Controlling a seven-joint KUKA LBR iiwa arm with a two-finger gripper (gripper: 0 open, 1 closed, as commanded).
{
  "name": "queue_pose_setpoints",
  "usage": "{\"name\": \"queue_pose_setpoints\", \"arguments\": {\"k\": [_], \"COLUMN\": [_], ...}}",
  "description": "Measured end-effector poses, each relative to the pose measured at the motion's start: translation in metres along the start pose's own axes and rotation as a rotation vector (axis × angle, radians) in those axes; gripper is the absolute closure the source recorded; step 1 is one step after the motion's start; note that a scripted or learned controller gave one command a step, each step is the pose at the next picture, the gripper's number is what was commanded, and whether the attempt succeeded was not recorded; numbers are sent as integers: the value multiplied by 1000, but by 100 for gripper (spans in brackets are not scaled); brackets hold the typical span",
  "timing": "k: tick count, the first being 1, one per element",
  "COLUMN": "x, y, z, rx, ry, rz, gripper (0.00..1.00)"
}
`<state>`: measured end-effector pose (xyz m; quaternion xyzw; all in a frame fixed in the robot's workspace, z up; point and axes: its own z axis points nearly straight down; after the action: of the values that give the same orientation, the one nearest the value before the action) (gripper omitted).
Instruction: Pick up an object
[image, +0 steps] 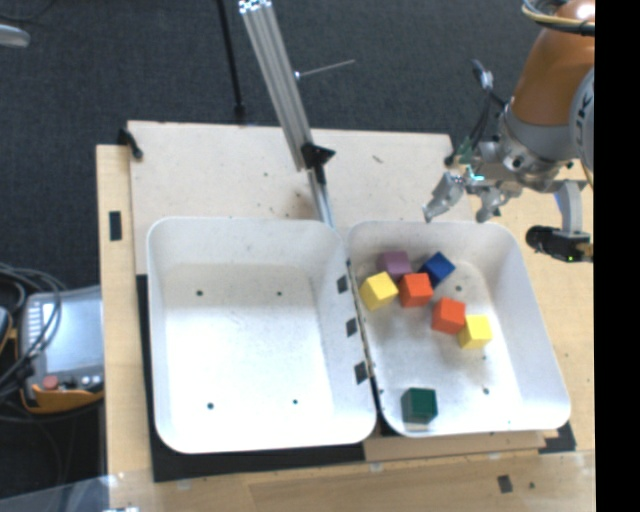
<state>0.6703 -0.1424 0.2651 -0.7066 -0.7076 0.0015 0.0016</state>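
Nothing is picked up yet, so the job looks like it is at the very start. The gripper (463, 203) hangs above the far edge of the right bin (535, 330), up near the top right corner of the bench (250, 170). Its two fingers (440, 205) are spread apart and there is nothing between them. All the blocks sit down in the right bin. A purple block (397, 263), a blue block (438, 268), a yellow block (379, 289) and an orange block (416, 289) are bunched close together near the far side. A second orange block (449, 316) and a second yellow block (476, 331) touch each other a bit closer to the middle. A green block (419, 405) sits alone at the near edge, well apart from the rest. The left bin (180, 300) has no blocks in it. I think the arm must first go down to one block, close on it, and then lift it up. The green one may be easiest, because nothing crowds it.
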Motion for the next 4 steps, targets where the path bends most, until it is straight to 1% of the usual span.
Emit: {"name": "queue_pose_setpoints", "arguments": {"k": [1,2,3,4], "x": [0,-1,-3,-3], "y": [1,-5,-1,3], "z": [-3,58,101,126], "rx": [-4,1,-1,-13], "ry": [-3,-2,-2,-4], "rz": [-2,2,2,1], "gripper": [0,0,0,0]}}
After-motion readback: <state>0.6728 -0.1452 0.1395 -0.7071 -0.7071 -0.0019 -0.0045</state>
